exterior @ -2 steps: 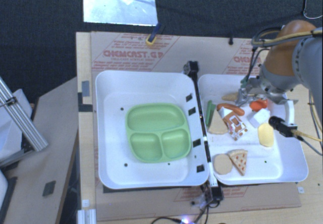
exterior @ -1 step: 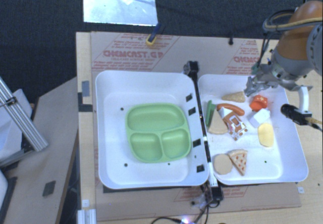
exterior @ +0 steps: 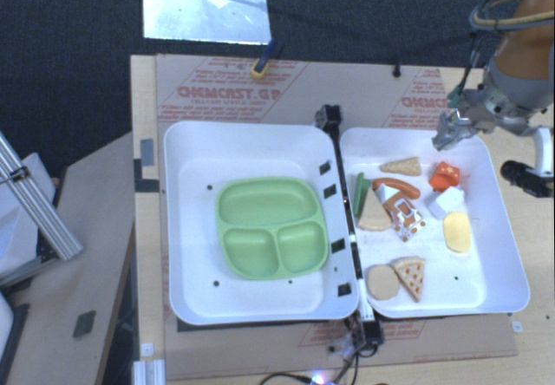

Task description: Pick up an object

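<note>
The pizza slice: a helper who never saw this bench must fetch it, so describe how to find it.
Look in the right bin, among the toy food. Go to its near edge, where a round tan cookie lies. The pizza slice sits just right of it: the triangular piece with a tan crust and red-dotted topping.

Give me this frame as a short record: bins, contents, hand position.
left bin: green divided tray
right bin: toy food, including pizza slice, round cookie, yellow piece, hot dog, white block, orange-red piece
hand: above the right bin's far right corner, nothing seen in it
</note>
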`<state>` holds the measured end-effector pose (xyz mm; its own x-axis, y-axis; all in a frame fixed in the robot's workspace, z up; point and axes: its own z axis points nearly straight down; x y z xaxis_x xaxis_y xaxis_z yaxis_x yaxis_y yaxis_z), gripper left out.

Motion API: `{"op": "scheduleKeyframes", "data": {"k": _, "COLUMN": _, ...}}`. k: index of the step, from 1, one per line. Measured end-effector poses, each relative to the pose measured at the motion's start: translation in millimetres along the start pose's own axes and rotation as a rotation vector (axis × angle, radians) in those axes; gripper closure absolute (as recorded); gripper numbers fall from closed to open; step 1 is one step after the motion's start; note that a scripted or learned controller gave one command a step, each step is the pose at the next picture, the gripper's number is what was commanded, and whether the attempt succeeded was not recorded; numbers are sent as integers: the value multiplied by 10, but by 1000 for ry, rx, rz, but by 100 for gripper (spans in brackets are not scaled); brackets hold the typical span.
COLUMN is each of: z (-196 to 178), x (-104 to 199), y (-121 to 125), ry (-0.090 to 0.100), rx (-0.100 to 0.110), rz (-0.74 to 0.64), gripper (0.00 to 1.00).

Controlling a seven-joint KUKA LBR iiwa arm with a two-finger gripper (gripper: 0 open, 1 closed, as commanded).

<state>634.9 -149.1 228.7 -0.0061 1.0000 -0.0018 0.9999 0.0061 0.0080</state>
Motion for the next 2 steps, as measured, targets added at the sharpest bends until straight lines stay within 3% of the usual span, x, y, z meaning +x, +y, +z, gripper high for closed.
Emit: {"op": "scheduleKeyframes", "data": {"k": 2, "z": 86, "x": 1247, "y": 54, "ry": 4, "rx": 7, "rz": -5, "gripper": 100}}
